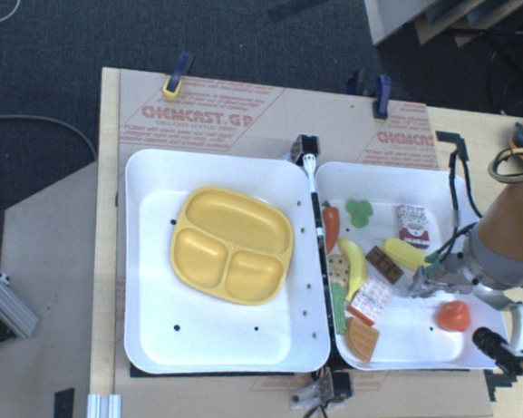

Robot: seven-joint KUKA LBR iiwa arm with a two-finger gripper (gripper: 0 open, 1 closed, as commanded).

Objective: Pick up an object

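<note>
Camera view. Claw (pixel 424 280) low inside the right bin (pixel 413 353), between a yellow toy (pixel 403 253) and a red tomato (pixel 453 315), touching neither that can be seen; whether it is spread or closed cannot be told, and nothing is visibly in its hold. Judged step: descent toward a pick. Next move calls for settling on one piece and closing squarely. Wrist bulk hides the tips; the arm is cut off at the frame edge. Left bin (pixel 143 312) bears a yellow divided plate (pixel 232 245).
</note>
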